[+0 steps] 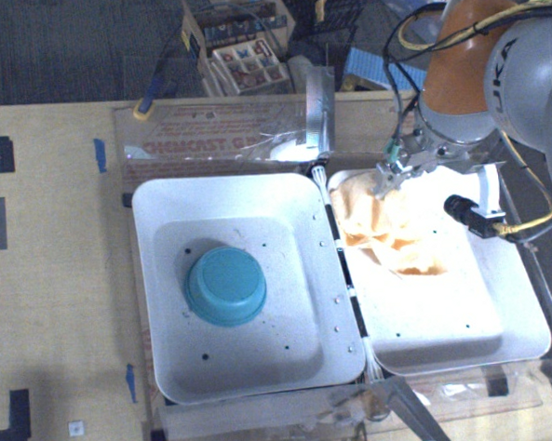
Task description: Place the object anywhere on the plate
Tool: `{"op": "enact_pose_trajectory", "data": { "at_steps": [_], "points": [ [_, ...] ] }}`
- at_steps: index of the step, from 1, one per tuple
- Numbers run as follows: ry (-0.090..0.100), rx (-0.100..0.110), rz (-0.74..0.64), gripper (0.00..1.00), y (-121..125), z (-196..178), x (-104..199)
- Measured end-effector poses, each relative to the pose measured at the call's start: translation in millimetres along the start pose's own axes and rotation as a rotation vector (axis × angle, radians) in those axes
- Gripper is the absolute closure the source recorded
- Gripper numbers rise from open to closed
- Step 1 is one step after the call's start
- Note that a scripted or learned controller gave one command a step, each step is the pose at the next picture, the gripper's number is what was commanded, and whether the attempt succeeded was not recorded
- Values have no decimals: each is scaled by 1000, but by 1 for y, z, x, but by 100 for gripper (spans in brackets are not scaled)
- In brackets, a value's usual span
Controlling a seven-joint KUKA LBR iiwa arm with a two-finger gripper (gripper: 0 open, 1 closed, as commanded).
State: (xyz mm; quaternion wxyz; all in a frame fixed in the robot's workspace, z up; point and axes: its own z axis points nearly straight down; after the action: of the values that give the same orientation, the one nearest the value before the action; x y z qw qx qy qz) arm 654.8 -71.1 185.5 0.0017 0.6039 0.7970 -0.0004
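A round teal-blue plate (226, 285) lies in the left white bin (163, 208), a little left of its middle. A pale orange, crumpled soft object (389, 231) lies in the upper left part of the right white bin (469, 329), washed out by bright light. My gripper (388, 174) hangs over the far edge of that bin, right at the object's upper end. The view is too small and bright to show whether anything is between its tips. The grey arm with its orange band (461, 40) comes in from the upper right.
A black cable and connector (467, 214) hang over the right side of the right bin. A clear plastic sheet (220, 139) and a metal bracket (319, 114) lie behind the bins. Boxes and clutter stand further back.
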Motion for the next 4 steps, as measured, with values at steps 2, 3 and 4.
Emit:
{"op": "enact_pose_trajectory", "data": {
  "at_steps": [2,3,4],
  "points": [
    [3,0,-402,100,7,-48,57],
    [3,-2,-800,100,10,-54,113],
    [3,-3,-1195,100,9,-40,163]
  ]
}}
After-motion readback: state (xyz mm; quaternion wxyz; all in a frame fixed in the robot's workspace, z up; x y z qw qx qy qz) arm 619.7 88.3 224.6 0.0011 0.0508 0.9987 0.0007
